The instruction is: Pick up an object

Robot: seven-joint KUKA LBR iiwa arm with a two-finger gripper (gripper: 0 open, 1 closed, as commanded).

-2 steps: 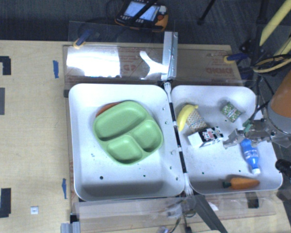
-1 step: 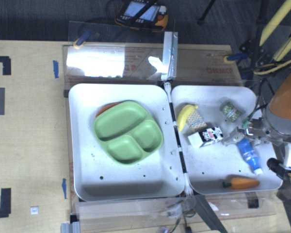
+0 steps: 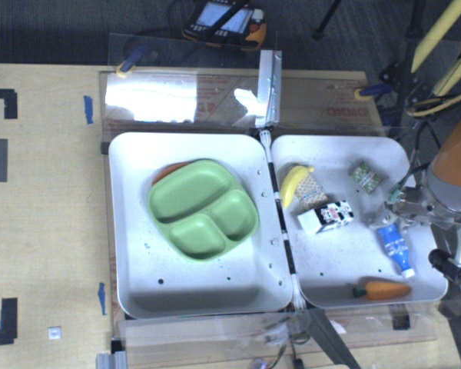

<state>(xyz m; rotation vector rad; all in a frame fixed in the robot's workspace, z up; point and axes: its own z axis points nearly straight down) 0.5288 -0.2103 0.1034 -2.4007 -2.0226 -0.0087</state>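
1. On the wooden surface (image 3: 46, 206) two shallow white bins sit side by side, touching along their inner edges: the left bin (image 3: 131, 229) and the right bin (image 3: 330, 271).
2. The left bin holds a green divided plate (image 3: 203, 208), lying tilted to the bin's sides, with three compartments facing up; a sliver of something orange-brown (image 3: 167, 171) peeks from under its far-left rim (too little shows to name it).
3. The right bin carries several loose things. A yellow banana (image 3: 292, 181) lies near the bin's left wall, and just beside it rests a speckled, netted item (image 3: 313, 194). A small black-and-white box (image 3: 327, 216) lies just below that, close to the netted item.
4. A small green-patterned packet (image 3: 365, 176) lies toward the far side of the right bin, apart from the others.
5. A blue-and-white tube (image 3: 396, 248) lies near the bin's right wall, lengthwise toward the near edge, and an orange carrot (image 3: 383, 289) rests along the near wall, just below the tube's end.
6. The arm (image 3: 453, 167) comes in at the right edge, its orange band showing; its end effector (image 3: 403, 206) hangs over the right side of the right bin, just above the tube's far end. Whether its fingers are open or closed cannot be told, and nothing is visibly held.
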